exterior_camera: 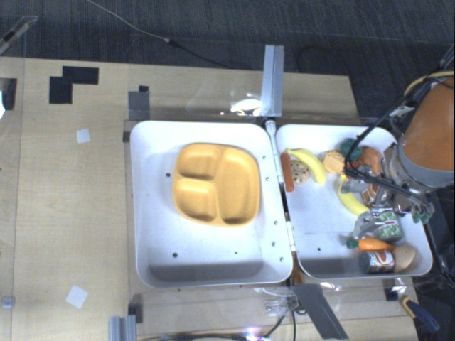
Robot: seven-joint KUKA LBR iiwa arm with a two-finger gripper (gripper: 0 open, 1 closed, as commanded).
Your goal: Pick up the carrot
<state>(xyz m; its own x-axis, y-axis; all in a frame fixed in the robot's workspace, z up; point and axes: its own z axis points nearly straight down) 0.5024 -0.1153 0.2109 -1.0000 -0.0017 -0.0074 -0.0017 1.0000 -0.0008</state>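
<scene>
The carrot (372,245) is small and orange with a green tip pointing left. It lies near the front of the right bin (320,251). My gripper (370,222) hangs at the end of the grey arm with its orange band (432,128), just above and behind the carrot. The wrist hides the gap between gripper and carrot, so contact cannot be judged. Nothing shows the carrot lifted off the bin floor.
Around the carrot sit a can (377,261), a tan round item (404,256) and a green-white packet (389,227). Further back lie two bananas (307,160), a sausage (286,172), a cookie (298,173) and a bun (334,162). The left bin (153,247) holds a yellow divided plate (217,183).
</scene>
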